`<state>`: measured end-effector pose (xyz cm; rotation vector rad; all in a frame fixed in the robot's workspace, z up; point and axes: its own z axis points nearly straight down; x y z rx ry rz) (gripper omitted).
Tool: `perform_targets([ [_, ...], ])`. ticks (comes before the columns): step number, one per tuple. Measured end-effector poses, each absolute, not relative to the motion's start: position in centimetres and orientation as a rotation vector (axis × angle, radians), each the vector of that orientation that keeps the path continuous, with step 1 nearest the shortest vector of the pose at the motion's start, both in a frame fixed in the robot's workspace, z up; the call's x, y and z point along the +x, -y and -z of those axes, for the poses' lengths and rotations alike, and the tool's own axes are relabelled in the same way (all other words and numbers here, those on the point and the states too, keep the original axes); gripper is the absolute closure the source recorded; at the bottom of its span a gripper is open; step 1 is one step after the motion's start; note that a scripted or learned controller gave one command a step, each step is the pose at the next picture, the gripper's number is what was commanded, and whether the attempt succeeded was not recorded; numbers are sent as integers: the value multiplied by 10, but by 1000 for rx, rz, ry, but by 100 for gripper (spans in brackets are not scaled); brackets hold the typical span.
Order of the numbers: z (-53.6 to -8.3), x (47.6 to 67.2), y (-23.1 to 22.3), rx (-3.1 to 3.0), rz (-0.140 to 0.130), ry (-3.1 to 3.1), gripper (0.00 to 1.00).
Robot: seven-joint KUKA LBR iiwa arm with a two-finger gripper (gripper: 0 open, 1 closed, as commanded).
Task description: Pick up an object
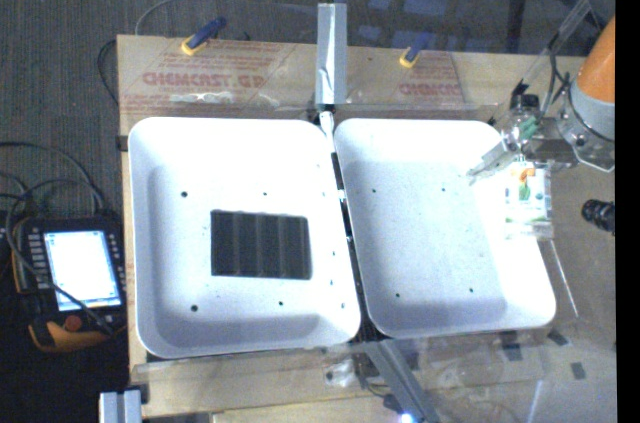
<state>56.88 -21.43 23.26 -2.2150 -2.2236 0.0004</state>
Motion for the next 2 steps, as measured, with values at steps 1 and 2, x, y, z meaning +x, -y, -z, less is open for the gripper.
perform_targets([
  [1, -189, 575, 217, -2241, -8, 2202, 0],
  [2, -133, 595, 185, -2360, -2, 2068, 0],
])
